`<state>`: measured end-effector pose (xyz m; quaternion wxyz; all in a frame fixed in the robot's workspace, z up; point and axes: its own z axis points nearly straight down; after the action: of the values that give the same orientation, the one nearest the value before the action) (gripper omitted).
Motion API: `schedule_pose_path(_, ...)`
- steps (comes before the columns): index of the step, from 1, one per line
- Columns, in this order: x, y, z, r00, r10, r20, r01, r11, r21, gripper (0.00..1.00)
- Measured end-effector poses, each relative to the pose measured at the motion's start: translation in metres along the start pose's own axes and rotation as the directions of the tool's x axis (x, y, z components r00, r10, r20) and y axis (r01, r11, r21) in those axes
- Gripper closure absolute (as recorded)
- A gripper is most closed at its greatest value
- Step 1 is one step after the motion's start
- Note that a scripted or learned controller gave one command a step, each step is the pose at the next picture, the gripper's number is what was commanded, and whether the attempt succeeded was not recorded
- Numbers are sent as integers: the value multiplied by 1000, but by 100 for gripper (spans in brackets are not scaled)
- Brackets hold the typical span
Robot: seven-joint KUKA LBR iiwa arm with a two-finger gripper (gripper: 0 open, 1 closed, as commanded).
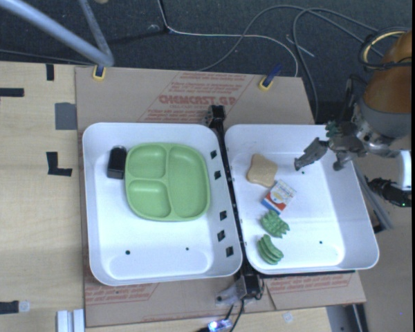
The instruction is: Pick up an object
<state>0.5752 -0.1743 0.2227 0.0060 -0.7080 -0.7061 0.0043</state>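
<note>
Four small items lie in the right bin: tan bread piece, small carton with long axis running upper right to lower left, two green toys. Gripper hovers upper right, fingers spread, nothing between them. Bins rest on cardboard.

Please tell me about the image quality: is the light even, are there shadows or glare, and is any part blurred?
Camera view: soft, even light; the white bins are bright but not glared; faint shadow beside the green divided plate; the whole frame is slightly soft, so print on the small carton is unreadable; the end effector looks a little blurred.
</note>
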Motion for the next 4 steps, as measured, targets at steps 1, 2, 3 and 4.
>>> schedule_pose_path(1, 0, 3, -8, 1000, -4, 2, 4, 1000, -13, 0)
schedule_pose_path(2, -9, 4, 50, 1000, -3, 3, 3, 1000, -9, 0)
schedule_pose_path(3, -8, 5, 115, 1000, -4, 2, 4, 1000, -7, 0)
schedule_pose_path(4, -8, 7, 134, 1000, -4, 3, 4, 1000, -17, 0)
